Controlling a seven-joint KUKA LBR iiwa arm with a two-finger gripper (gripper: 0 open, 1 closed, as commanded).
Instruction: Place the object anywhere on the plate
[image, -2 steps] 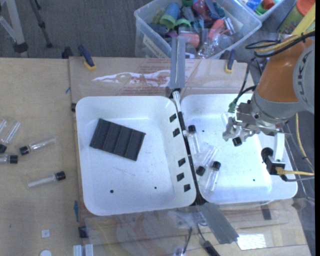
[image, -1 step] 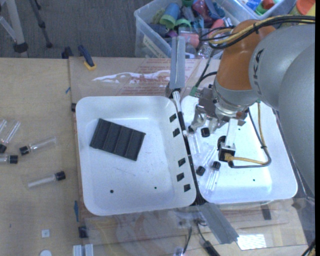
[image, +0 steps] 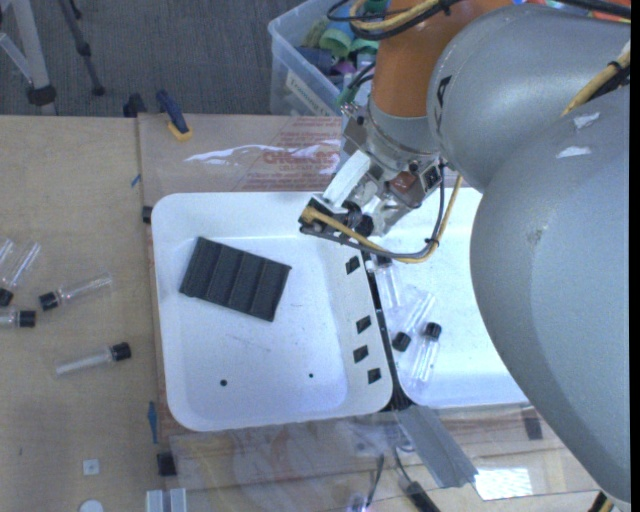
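Looking down: you see two white bins side by side on the counter (image: 70, 200).
Left bin (image: 250, 350): it holds the plate.
Plate (image: 235, 280): dark, flat and ridged, lying at a slant near the top left of that bin.
Right bin (image: 455, 300): it holds the clear tubes (image: 430, 332).
Tubes: small, with black caps, lying close together near the wall between the bins and well apart from the plate.
Arm (image: 520, 90): big and grey with an orange band, coming in from the right over the right bin.
Fingers (image: 368, 215): they are above the top end of the wall between the bins; you cannot tell if they are open or closed.
Loose tubes (image: 90, 358): more of them lie on the counter, left of the bins.
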